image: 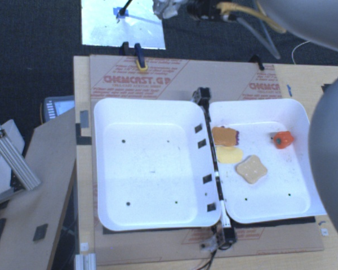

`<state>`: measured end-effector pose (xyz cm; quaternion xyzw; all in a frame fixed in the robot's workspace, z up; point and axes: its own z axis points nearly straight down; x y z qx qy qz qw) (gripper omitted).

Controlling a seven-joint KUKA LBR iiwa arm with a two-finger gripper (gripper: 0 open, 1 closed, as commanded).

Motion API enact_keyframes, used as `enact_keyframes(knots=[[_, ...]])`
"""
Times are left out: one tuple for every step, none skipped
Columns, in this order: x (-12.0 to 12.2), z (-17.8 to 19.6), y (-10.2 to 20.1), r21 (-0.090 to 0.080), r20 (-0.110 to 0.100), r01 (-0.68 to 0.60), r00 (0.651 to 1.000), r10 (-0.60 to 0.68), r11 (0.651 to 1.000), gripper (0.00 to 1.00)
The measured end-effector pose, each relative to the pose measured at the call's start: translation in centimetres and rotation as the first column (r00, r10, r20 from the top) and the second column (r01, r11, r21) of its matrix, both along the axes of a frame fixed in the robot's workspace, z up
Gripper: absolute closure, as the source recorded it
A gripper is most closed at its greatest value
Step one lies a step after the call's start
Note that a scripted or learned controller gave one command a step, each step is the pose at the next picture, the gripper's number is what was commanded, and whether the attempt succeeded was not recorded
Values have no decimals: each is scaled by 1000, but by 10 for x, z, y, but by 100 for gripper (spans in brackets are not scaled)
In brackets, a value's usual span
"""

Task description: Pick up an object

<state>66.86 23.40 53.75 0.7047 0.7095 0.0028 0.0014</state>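
I am looking down on the table (174, 72), which is carrying a brown board printed with red lettering under two shallow white bins. At the far left, an aluminium rail (11, 156) is leaning across the corner and a small dark screen (56, 108) is sitting just beside the table's edge. Above it, a shiny metal sheet (121, 16) is lying on the dark floor, and a yellow clamp (141, 58) is gripping the board's far edge. The left bin (146, 165) is sitting with its bare white floor showing a few small dark dots. Black clips (205, 145) are running down the seam where the two bins are touching. The right bin (270, 108) is holding four things: an orange-brown piece with a purple edge (225, 136) is lying near the seam, a flat pale yellow piece (230, 154) is lying just below it and touching it, a tan slice of toast (251, 169) is lying just beside that, tilted, and a small red-orange pepper (282, 140) is sitting well apart toward the right wall. The tool (169, 1) is hanging at the top of my view, above the far edge of the table and well away from the things in the bin; I cannot tell how it is set, and I am seeing nothing in it. The grey arm (329, 151) is filling the right side, overlapping the right bin's rim.
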Motion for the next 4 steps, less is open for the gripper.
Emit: enact_keyframes(knots=[[0, -2, 0, -1, -4, -1, 1000, 1, 1000, 0], [-1, 10, 1, 0, -1, -4, 1000, 4, 1000, 100], [-1, 9, 1, 0, -2, -5, 1000, 5, 1000, 0], [-1, 21, 1, 1, 1, -9, 1000, 9, 1000, 100]])
